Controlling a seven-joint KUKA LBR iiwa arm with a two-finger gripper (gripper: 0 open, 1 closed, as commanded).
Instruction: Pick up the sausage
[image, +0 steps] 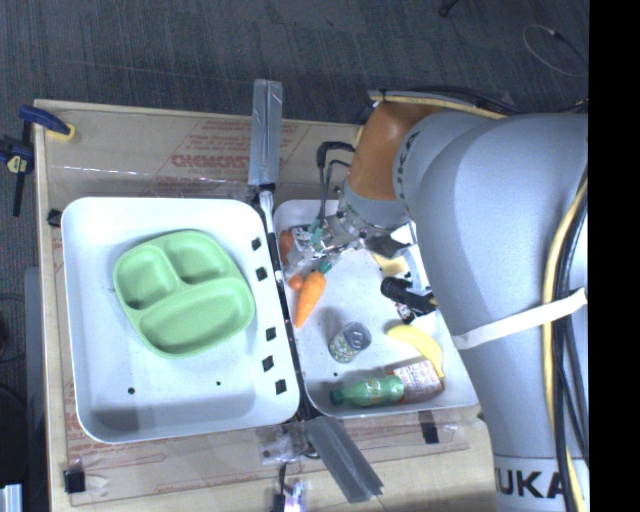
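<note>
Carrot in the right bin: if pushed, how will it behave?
The carrot lies on its side, rounded and tapered, so it would probably roll in a curve. Its smooth surface may slip. It looks rigid.

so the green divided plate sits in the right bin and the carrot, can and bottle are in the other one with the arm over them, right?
Not quite. The camera view shows the green divided plate in the left bin, not the right. The carrot, can and bottle are in the other bin, with the arm over them.
</note>
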